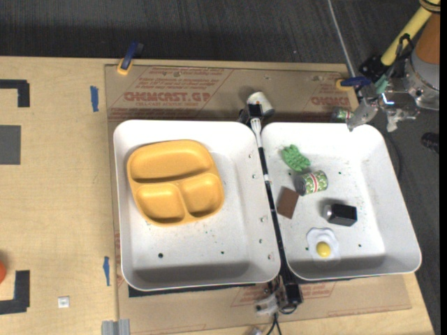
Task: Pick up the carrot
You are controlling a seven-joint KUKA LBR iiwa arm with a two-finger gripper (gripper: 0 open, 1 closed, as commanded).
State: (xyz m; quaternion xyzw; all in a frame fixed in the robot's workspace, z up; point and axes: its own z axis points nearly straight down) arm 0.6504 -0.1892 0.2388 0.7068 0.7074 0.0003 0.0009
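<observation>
Above the right bin's [391, 187] far corner, whether the jaws stand open cannot be told.

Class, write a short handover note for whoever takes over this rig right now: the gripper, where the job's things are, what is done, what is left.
Gripper: hovers over the far corner of the right bin, apart from the items.
Right bin: green toy, can, brown block, black block, fried egg.
Left bin: yellow divided plate.
Carrot: the orange thing at the bench's left edge, cut by the frame, might be it; cannot tell.
Done: nothing lifted.
Left: locate, grasp and lift the carrot.
</observation>
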